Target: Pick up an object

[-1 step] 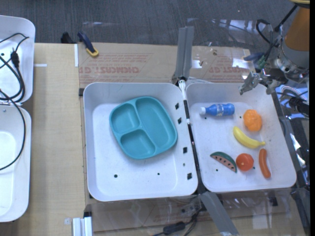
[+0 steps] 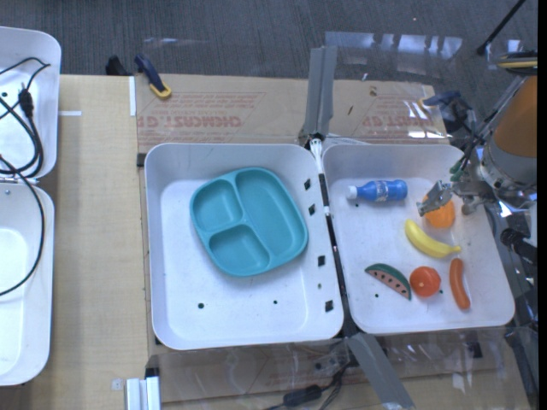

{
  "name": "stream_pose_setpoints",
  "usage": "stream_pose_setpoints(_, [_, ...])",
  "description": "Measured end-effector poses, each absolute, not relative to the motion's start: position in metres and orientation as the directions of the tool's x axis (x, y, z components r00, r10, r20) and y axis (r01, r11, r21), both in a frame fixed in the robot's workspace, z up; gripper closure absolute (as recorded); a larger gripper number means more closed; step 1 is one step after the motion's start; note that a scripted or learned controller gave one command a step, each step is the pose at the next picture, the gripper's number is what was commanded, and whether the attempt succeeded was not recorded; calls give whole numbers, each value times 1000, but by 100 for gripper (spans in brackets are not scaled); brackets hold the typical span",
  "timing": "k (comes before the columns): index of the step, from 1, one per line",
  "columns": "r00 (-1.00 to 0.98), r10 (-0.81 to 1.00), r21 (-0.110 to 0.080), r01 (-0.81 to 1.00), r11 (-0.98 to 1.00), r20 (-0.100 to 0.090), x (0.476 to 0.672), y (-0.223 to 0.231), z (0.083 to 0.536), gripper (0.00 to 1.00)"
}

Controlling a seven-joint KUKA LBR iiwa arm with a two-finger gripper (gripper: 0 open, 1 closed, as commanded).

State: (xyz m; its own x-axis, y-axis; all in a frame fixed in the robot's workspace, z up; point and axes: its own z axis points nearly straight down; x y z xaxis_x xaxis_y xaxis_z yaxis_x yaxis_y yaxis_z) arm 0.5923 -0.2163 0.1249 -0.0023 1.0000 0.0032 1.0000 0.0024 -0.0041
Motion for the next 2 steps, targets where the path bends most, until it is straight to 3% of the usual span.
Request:
stream_pose_setpoints(1, [-6,1000,-3,1000,6,3,602,-205,91,0])
stream_pose_setpoints(2, [-4,1000,-2,1000,4,2,602,-206,100,100])
